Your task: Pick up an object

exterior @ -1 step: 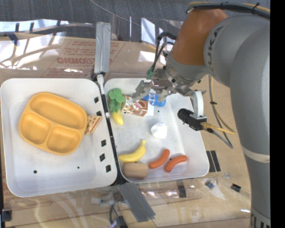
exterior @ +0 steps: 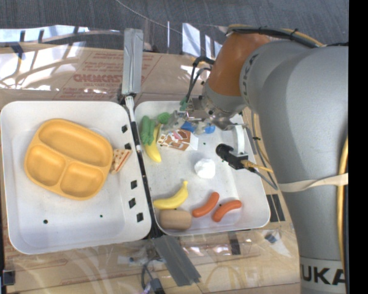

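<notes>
Nearest me in the right bin [exterior: 257, 216] I see a brown potato [exterior: 175, 219], two sausages [exterior: 206, 204] side by side and a banana [exterior: 173, 199]. Further in lies a small white lump [exterior: 205, 168], then a red-and-white packet [exterior: 175, 139] beside a second banana [exterior: 152, 149] and a green pepper [exterior: 146, 129]. At the far end the pincer [exterior: 193, 116] hangs low over small blue and green pieces; I cannot tell how it stands. The left bin [exterior: 24, 225] bears a yellow divided tray [exterior: 69, 158], a cracker [exterior: 120, 159] touching its edge.
</notes>
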`<state>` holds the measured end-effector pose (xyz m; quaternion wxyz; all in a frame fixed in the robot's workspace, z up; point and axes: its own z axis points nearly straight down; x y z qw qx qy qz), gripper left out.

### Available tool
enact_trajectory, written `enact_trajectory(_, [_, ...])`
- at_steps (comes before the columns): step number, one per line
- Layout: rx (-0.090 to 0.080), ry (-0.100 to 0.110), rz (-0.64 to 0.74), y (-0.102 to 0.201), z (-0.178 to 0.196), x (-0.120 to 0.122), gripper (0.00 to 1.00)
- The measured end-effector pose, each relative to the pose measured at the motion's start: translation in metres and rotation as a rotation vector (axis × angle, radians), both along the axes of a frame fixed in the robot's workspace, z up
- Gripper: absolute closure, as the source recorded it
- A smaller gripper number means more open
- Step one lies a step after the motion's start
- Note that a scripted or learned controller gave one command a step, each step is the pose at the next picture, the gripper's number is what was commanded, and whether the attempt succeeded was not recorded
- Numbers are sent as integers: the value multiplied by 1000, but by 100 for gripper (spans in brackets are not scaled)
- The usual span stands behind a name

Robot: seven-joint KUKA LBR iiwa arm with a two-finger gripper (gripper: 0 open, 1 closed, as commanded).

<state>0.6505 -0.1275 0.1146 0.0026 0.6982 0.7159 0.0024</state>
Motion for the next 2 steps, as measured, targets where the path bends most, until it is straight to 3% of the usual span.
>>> enact_trajectory(1, [-5, -23, 52, 6, -7, -12, 0])
enact_trajectory(2, [-8, -17, 72, 8, -8, -10, 0])
